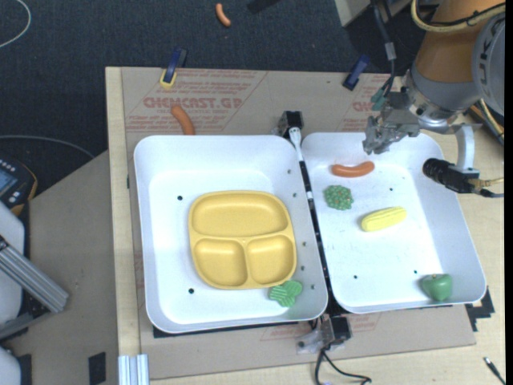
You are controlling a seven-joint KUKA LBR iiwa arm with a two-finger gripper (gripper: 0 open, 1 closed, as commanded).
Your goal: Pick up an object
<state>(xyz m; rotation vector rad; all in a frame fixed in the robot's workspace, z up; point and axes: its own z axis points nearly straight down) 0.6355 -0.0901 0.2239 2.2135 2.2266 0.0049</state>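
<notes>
Gripper (377, 142) is hanging over the far end of the right bin (461, 239), and honestly I can't tell how it's set from this angle, it's just a dark cluster of metal. Nothing visibly in it.

Closest thing to it is the little orange sausage (353, 168), lying just below and a touch to the left, flat on the bin floor, long axis running side to side. My guess is that's the target. Looks like a light plastic toy: smooth, rounded, probably a bit slippery, so I'd pinch it across the narrow middle rather than the ends, or it could squirt out.

A bit further from the gripper, same bin: a bumpy green broccoli piece (338, 197) near the sausage, then a yellow corn cob (383, 218) lying at a slight tilt, ridged so likely easier to hold. Way off in the near corner sits a green pepper-looking thing (437, 286), right up against the wall, awkward to reach around.

Across the divider, the left bin (156, 215) holds a yellow three-compartment tray (240, 238) with nothing in its compartments that I can see, and a ridged green toy (285, 293) touching the tray's near corner.

Well beyond both bins, another orange sausage (183, 119) sits on the counter (232, 99).
</notes>
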